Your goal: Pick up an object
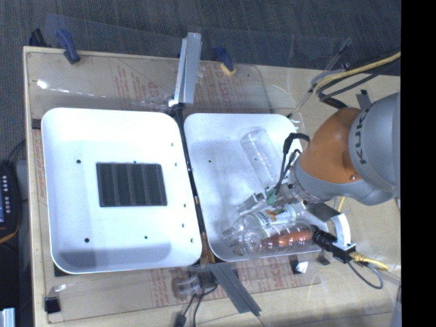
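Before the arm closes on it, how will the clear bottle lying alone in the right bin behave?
The clear bottle looks like empty thin plastic, so it is probably light and may dent. It lies on its side, so a push would likely roll it. Its smooth wall may slip.

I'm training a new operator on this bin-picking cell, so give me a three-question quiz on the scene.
1. True or false: the dark ribbed rectangular tray lies in the right white bin.
2. Which bin is the grey arm with the orange band reaching over: A left white bin, B right?
3. Fill in: the clear plastic bottles lie in the ___ bin.

Key: 1 false; 2 B; 3 right.
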Tool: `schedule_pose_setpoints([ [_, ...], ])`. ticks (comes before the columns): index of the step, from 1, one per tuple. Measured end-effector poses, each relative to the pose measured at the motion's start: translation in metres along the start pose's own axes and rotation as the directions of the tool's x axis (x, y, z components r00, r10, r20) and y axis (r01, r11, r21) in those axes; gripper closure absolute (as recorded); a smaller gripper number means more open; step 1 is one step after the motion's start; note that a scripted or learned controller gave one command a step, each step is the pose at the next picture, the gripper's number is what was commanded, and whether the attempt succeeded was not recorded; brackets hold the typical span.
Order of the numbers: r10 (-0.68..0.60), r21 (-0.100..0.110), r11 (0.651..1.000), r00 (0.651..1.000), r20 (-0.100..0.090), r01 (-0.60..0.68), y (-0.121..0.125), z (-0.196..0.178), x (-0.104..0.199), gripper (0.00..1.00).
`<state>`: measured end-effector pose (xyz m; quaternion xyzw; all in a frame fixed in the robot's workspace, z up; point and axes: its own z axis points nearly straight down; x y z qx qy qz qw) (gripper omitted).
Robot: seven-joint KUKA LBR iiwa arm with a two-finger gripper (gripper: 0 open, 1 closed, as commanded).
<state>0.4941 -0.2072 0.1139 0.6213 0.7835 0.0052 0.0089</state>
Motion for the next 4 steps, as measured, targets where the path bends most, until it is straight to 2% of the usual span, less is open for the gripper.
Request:
schedule_pose_setpoints([
  [2,0.0,0.001,1.0,1.0,0.0,0.0,0.0,0.0,0.0,0.0],
  [3,-0.005,0.005,1.0,1.0,-0.003,0.005,0.0,-0.009,0.001,1.0],
  [4,-0.071,0.019,0.997,0.997,-0.009,0.071,0.072,-0.095,0.026,1.0],
])
